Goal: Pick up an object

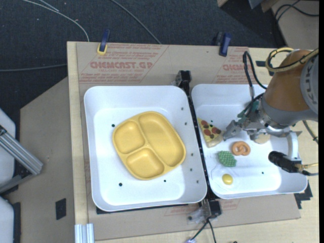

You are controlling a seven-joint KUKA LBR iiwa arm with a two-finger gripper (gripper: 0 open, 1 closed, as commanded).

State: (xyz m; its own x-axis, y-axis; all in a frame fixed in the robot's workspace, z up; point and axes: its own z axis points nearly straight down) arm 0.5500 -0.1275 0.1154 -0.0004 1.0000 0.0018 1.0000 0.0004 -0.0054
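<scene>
The gripper [242, 127] hangs in the right bin [263, 184] – fingers look spread, pinching nothing – the pizza slice [210, 132] just left, the pretzel [240, 148] below

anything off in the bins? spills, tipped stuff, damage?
Nothing stands out. The yellow three-compartment plastic plate lies flat but rotated askew in the left white bin. The right white bin holds a pizza-slice toy, orange ring-shaped pretzel toy, green leafy toy and small yellow lemon toy, scattered, intact.
</scene>
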